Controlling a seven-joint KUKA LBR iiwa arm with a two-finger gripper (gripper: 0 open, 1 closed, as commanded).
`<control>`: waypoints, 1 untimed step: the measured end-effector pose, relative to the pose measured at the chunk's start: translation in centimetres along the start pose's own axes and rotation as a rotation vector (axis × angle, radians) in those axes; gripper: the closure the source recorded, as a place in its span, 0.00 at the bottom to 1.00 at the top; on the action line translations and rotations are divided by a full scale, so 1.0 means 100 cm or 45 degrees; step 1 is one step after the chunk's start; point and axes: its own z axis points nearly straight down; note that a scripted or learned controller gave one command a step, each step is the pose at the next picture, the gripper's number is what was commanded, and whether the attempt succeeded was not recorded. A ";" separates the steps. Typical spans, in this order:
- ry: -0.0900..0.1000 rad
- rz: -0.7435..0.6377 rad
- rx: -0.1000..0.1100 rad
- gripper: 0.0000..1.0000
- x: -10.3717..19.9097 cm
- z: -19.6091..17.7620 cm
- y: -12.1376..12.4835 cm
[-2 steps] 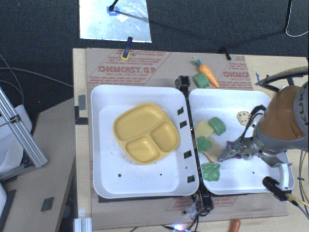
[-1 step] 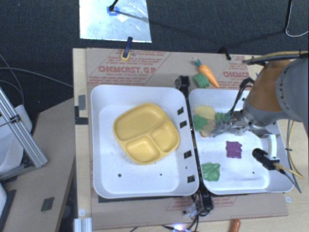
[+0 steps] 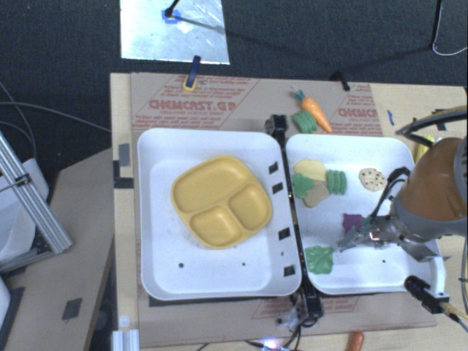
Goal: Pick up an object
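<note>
The right bin (image 3: 398,280) holds several toy foods: a yellow piece (image 3: 309,170), a green ridged piece (image 3: 336,181), a tan piece (image 3: 316,193), a speckled cookie (image 3: 371,178), a purple piece (image 3: 352,221) and a green leaf (image 3: 319,259). My gripper (image 3: 356,238) reaches in from the right and sits low in this bin. It is just below the purple piece and up and to the right of the leaf. Whether it touches the purple piece is unclear.
A yellow divided plate (image 3: 221,201) lies in the left bin (image 3: 157,269). Behind the bins, a toy carrot (image 3: 316,110) and a green piece (image 3: 304,122) rest on the cardboard. A blue and yellow tool (image 3: 192,74) lies farther left, below a metal sheet (image 3: 173,20).
</note>
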 end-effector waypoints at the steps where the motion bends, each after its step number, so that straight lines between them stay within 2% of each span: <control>1: -0.003 -0.016 -0.019 0.00 0.011 0.003 0.081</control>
